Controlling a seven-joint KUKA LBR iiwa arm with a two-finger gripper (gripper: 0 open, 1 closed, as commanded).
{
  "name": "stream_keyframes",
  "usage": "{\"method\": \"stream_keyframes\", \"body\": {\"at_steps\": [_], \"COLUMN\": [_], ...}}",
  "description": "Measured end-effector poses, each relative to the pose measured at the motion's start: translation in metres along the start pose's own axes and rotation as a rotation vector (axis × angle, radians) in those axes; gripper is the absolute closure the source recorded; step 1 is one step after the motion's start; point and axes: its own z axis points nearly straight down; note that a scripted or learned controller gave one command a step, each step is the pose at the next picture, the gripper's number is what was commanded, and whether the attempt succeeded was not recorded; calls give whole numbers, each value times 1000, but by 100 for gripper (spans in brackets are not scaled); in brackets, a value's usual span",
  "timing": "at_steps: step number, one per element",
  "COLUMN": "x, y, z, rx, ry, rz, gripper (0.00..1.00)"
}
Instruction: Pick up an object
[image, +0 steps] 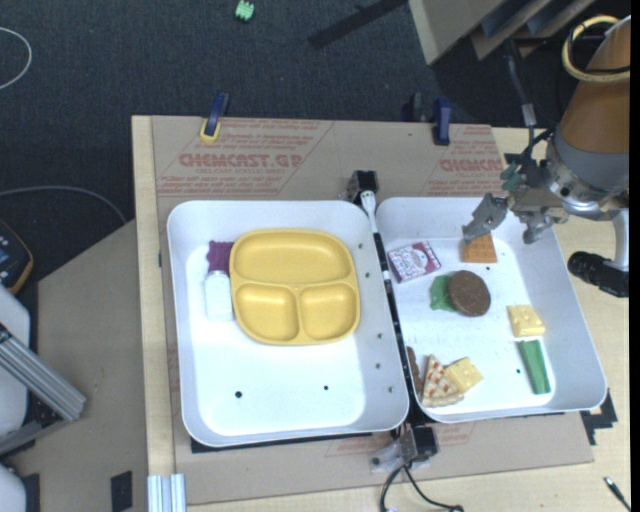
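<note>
One orange cracker (481, 249) just below the end effector (510, 222), fingers spread apart, not gripping it

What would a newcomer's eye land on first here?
Probably the big yellow divided tray that takes up much of the left bin, with a purple item and a white bottle tucked against its left side. Next, the grey arm with the orange band reaching in from the right, its gripper above the far end of the right bin, near an orange cracker-like square. Small toy foods are scattered through that bin.
</note>
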Motion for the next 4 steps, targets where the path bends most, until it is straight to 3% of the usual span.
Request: {"method": "stream_keyframes", "body": {"at_steps": [1,2,4], "x": [0,-1,8], "y": [2,-2,-2], "z": [-7,56,155], "rx": [-13,-6,-13], "ry": [-2,0,-3], "rz": [-2,-1,-2], "gripper": [0,0,0]}}
